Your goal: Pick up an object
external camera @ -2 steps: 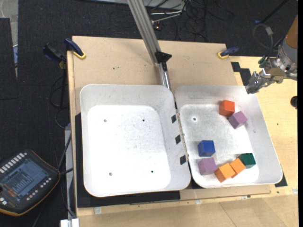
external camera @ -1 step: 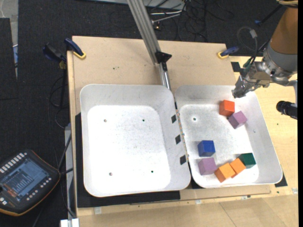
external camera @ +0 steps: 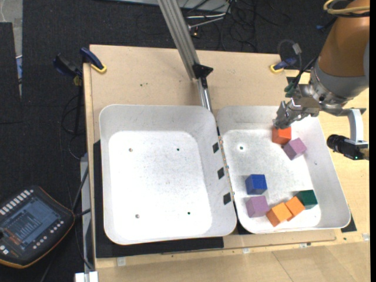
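My gripper (external camera: 282, 123) hangs over the far part of the right bin (external camera: 335, 175), directly above an orange-red block (external camera: 282, 136) that sits at its tip. Whether the block is between the fingers cannot be made out. A purple block (external camera: 294, 148) lies just to the right of it. Lower in the same bin are a blue block (external camera: 255, 184), a second purple block (external camera: 257, 206), an orange block (external camera: 279, 212) and a green block (external camera: 306, 200).
The left bin (external camera: 111, 157) stands beside the right one. A slanted metal pole (external camera: 179, 28) runs down to the bins' far junction. Yellow clamps (external camera: 97, 66) grip the bench's far corners. A teach pendant (external camera: 29, 225) lies at the lower left.
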Motion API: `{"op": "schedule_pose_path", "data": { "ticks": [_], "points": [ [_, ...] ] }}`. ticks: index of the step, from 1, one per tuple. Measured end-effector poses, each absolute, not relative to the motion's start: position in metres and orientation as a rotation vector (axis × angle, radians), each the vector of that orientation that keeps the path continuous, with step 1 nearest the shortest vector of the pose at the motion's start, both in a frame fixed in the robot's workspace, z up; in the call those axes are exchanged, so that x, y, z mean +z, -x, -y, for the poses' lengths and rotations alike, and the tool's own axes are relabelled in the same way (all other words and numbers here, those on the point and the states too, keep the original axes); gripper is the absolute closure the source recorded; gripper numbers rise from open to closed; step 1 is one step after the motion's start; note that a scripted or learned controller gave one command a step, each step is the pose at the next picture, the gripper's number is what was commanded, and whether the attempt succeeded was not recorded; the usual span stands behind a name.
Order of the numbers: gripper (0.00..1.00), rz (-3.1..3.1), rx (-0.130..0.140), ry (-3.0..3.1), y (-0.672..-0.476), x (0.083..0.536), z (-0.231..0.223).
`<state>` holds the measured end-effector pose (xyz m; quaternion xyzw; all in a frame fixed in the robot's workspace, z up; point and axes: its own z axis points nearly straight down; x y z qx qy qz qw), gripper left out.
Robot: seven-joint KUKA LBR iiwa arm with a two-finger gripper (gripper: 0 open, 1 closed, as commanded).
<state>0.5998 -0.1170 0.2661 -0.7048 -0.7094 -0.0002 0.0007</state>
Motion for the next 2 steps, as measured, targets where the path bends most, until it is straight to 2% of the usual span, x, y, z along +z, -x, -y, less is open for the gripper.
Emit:
{"op": "schedule_pose_path", "data": {
  "ticks": [2],
  "points": [
    [1.00, 2.230, -0.001, 2.210, -0.570, 0.271, 0.005]
  ]
}}
